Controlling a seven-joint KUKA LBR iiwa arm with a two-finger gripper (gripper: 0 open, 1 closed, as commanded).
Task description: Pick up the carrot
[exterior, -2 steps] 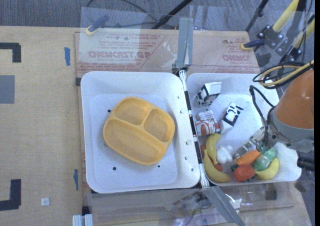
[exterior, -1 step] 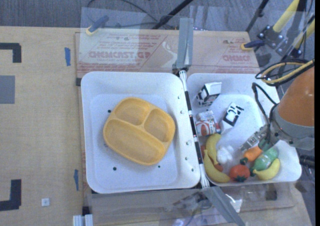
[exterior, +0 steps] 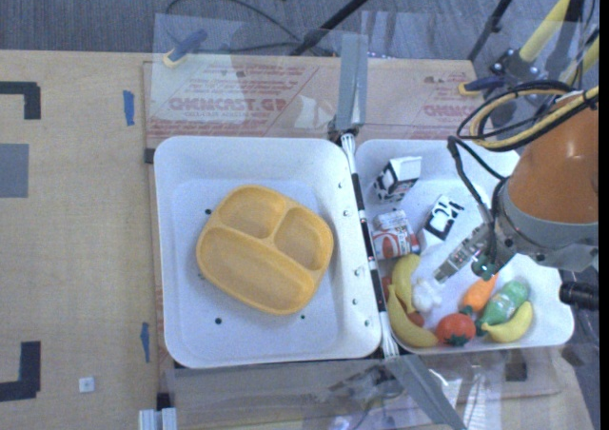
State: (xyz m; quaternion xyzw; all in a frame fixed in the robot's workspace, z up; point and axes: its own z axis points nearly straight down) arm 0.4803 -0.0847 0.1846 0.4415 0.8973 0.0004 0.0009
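1. The carrot [exterior: 479,292] lies in the right bin [exterior: 561,323], near its front edge, between a green bottle [exterior: 504,302] and a banana [exterior: 404,300].
2. The end effector [exterior: 473,262] hangs just above the carrot's upper end, touching or nearly so; whether it is spread or pressed together cannot be told.
3. A tomato [exterior: 456,327] sits just below the carrot.
4. The left bin [exterior: 181,181] holds a yellow divided plate [exterior: 265,247].
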